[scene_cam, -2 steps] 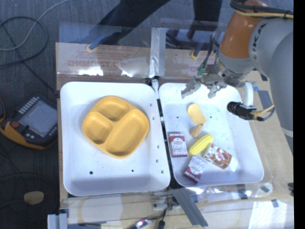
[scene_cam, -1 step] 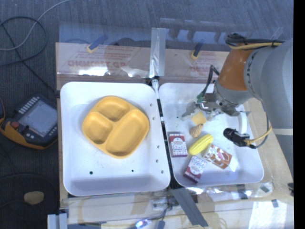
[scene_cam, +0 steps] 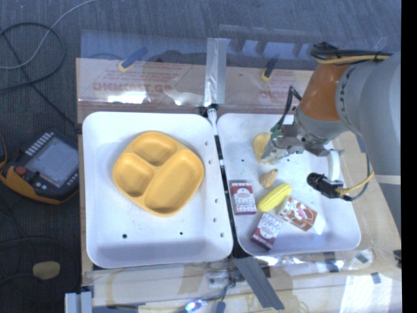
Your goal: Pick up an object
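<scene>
In the right bin, the gripper, grip unclear, touches a rounded yellow piece.

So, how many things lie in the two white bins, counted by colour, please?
Yellow: 3 (divided plate in the left bin; corn cob and a pale yellow piece by the gripper in the right bin)
Red and white: 3 (packets)
Tan: 1 (small piece)
Total: 7
</scene>
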Robot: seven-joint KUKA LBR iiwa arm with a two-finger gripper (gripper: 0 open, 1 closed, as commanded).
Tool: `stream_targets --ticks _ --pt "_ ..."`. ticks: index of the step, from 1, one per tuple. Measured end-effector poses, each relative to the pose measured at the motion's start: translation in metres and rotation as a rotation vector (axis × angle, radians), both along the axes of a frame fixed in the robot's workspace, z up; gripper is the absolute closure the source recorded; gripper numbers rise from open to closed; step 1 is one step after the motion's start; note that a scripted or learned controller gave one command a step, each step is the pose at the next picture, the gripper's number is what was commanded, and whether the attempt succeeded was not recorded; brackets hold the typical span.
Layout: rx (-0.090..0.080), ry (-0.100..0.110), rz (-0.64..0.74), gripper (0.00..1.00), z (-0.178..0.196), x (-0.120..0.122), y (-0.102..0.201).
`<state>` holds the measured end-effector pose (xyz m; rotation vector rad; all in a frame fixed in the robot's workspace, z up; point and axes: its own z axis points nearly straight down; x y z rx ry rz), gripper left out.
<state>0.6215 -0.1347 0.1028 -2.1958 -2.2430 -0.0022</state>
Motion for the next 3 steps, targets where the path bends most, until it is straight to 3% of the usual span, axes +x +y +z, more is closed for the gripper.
stream_targets --ticks 1,2,3 --pt "0.000 0.000 0.000 0.00 0.000 0.000 0.000" --pt "-0.005 -0.009 -0.100 0.00 -0.013 0.037 0.024" --pt "-0.008 -0.011 -0.099 1.00 -0.002 0.038 0.024"
